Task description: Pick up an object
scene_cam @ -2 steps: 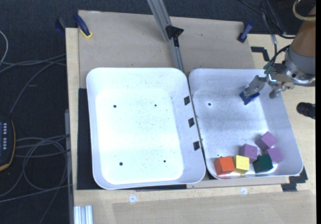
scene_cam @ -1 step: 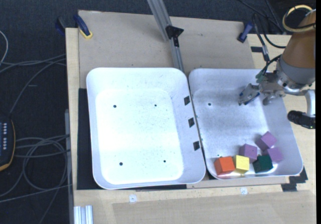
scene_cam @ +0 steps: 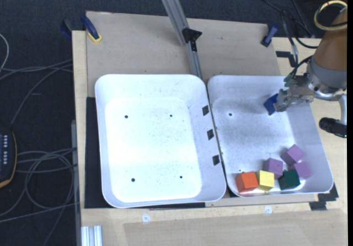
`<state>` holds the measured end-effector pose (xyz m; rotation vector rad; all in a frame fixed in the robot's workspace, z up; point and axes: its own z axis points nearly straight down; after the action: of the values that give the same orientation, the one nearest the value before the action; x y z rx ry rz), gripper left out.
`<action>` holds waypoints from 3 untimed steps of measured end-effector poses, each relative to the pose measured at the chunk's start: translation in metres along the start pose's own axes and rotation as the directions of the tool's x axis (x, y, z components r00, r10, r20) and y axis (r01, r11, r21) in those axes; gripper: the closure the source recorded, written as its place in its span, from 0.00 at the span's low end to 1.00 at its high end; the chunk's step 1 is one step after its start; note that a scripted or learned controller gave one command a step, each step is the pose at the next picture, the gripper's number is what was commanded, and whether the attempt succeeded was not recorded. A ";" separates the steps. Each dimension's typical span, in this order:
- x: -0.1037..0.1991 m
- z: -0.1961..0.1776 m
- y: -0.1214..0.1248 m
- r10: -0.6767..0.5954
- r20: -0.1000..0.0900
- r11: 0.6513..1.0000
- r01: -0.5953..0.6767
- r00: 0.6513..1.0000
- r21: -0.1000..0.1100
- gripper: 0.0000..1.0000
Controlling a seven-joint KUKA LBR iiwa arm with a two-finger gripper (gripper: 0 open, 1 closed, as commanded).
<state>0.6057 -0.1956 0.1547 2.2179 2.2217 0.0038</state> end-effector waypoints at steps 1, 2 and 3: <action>0.007 -0.062 0.002 -0.001 0.002 1.000 0.001 1.000 -0.005 1.00; 0.008 -0.072 0.003 0.000 0.001 1.000 0.000 1.000 0.000 1.00; 0.065 -0.085 0.015 -0.006 -0.002 1.000 0.006 1.000 -0.001 1.00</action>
<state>0.6205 -0.1303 0.2394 2.2114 2.2284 0.0070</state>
